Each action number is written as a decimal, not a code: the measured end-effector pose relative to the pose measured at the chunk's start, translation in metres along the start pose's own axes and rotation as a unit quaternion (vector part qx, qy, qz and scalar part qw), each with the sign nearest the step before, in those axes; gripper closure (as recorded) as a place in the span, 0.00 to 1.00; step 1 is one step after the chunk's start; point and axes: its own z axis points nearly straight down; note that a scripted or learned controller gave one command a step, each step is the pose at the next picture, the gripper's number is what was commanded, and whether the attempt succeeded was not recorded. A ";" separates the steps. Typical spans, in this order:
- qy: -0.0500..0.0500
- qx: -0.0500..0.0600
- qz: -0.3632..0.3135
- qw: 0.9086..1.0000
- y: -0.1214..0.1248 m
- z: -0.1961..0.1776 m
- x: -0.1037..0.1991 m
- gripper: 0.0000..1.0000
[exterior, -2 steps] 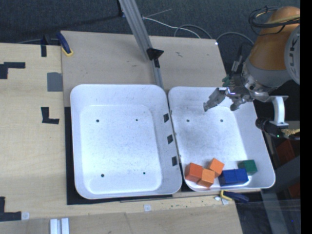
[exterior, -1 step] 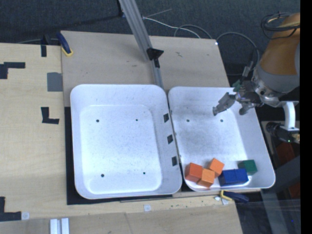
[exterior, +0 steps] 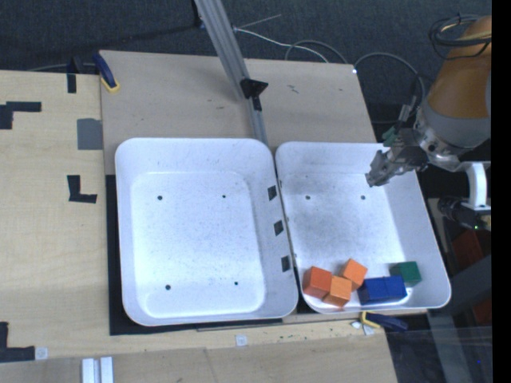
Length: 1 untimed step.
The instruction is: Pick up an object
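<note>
The grey arm with its orange band enters from the right, and its dark two-finger gripper (exterior: 380, 174) hangs over the upper right part of the right-hand shallow white bin (exterior: 335, 214), near that bin's far right wall. At this size the tips merge into one dark shape, so whether they are apart or together cannot be told, and nothing can be seen between them. The objects to pick from lie clustered along the near edge of the same bin, well apart from the gripper: a bright orange cube (exterior: 318, 279) at the left of the group, a second orange cube (exterior: 354, 271) tilted just behind it, and a paler orange block (exterior: 340, 290) touching both in front. Just to the right of these lies a blue rectangular block (exterior: 382, 290), and a small dark green cube (exterior: 409, 272) sits beside it against the near right corner. The left-hand shallow white bin (exterior: 200, 230) stands alongside, its rim meeting the right bin's rim in the middle. A slanted grey metal rail (exterior: 227, 38) crosses the tan bench (exterior: 176, 94) behind the bins.
</note>
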 end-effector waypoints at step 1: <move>0.002 0.002 0.000 1.000 -0.042 0.028 0.040 1.00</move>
